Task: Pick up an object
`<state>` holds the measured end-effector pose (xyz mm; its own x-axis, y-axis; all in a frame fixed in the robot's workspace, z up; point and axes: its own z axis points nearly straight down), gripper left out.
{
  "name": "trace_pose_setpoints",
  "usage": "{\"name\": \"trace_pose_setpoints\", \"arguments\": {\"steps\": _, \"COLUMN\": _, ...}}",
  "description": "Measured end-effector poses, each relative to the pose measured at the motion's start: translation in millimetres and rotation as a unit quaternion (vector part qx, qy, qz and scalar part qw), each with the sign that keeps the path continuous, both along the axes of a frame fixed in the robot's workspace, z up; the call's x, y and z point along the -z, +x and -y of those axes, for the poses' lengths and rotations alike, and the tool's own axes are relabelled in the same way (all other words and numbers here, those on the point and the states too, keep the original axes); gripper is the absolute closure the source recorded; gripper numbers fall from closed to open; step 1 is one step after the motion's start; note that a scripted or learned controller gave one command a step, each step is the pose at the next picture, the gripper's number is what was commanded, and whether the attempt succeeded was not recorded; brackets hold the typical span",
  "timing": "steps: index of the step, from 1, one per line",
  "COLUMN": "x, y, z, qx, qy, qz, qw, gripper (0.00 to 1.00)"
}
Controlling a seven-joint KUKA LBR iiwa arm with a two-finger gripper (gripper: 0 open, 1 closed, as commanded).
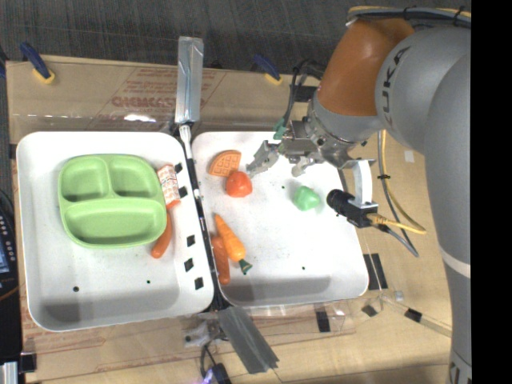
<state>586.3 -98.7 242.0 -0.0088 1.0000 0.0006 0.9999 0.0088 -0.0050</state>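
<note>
grey and bulky, the kuka arm loomed nearest the lens, its orange band above the wrist, reaching in over the right bin. its gripper hung low above the bin's upper part, metal fingers spread apart with nothing between them, so nothing had been picked up yet. just beside the fingertips lay a red tomato-like toy and an orange waffle-like piece; a green toy sat near, under the wrist. a toy carrot lay against the divider, well apart from the gripper. in the left bin rested a green divided tray, a small labelled packet and an orange stick-like toy. judged from this, the task was at its approach: choosing, closing on and lifting an object all remained.
</note>
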Motion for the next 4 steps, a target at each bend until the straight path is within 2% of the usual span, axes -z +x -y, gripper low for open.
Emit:
{"name": "trace_pose_setpoints", "arguments": {"steps": 1, "x": 52, "y": 24, "z": -23, "qx": -0.038, "qy": -0.0001, "qz": -0.001, "qw": 0.9993, "gripper": 0.00}}
{"name": "trace_pose_setpoints", "arguments": {"steps": 2, "x": 151, "y": 26, "z": 19, "qx": -0.018, "qy": -0.0010, "qz": 0.003, "qw": 0.9998, "gripper": 0.00}}
{"name": "trace_pose_setpoints", "arguments": {"steps": 3, "x": 150, "y": 71, "z": 5, "qx": 0.049, "qy": -0.0004, "qz": 0.002, "qw": 0.9988, "gripper": 0.00}}
{"name": "trace_pose_setpoints", "arguments": {"steps": 4, "x": 139, "y": 71, "z": 5, "qx": 0.047, "qy": -0.0002, "qz": 0.001, "qw": 0.9989, "gripper": 1.00}}
